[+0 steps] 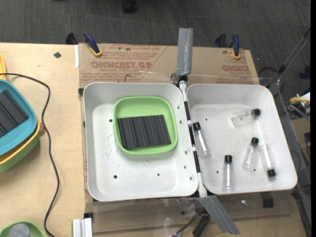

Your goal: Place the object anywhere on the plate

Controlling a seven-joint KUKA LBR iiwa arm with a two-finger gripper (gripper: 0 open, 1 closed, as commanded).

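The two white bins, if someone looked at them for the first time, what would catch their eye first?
Most likely the bright green plate in the left bin, with a dark ribbed insert lying in it. Next, the clear vials with black caps scattered across the right bin, one lying close to the divider between the bins. A stack of teal and green dishes sits on the bench at the far left.

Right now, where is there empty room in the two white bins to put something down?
Left bin: bare floor in front of the green plate and a strip along its left side. The dark ridged mat on the plate is bare too. Right bin: the back left corner is free; the small clear tubes crowd the middle and right.
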